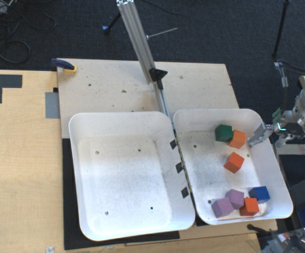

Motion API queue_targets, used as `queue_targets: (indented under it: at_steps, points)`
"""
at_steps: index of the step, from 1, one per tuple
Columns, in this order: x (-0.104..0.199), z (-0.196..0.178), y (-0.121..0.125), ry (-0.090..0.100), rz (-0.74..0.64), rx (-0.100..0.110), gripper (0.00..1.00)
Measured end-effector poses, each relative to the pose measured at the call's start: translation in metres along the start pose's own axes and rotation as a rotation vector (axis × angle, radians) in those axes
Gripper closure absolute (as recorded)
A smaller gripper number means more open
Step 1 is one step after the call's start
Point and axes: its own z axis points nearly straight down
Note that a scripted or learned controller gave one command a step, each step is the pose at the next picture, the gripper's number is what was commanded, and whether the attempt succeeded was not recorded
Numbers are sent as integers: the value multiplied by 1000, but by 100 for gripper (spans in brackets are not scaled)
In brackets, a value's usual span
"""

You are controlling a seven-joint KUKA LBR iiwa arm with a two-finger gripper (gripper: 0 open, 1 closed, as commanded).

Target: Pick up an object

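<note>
Nearest the camera, in the right bin (pixel 279 167)'s front corner: two purple blocks (pixel 228 203) touching, an orange-red block (pixel 250 206) just beside them, and a blue block (pixel 259 194) at its back. Further up, a lone orange cube (pixel 234 162) sits mid-bin. Beyond it, a green block (pixel 224 133) touches another orange block (pixel 238 139). The gripper (pixel 259 135) pokes over the bin's right rim, just beside that orange block; can't tell whether the claw is spread or pressed together, nothing seen pinched. The left bin (pixel 78 141) sits alongside, with a slanted aluminium rail (pixel 139 41) at the back.
</note>
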Motion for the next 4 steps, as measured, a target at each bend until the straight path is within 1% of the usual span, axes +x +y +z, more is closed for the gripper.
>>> queue_targets:
  at_steps: [1, 2, 3, 4]
  points:
    - [0, -2, 1, -1, 0, -4, 0]
    - [2, 63, 0, 1, 1, 3, 0]
    - [8, 108, 2, 1, 2, 1, 0]
    - [12, 166, 10, 0, 0, 0, 0]
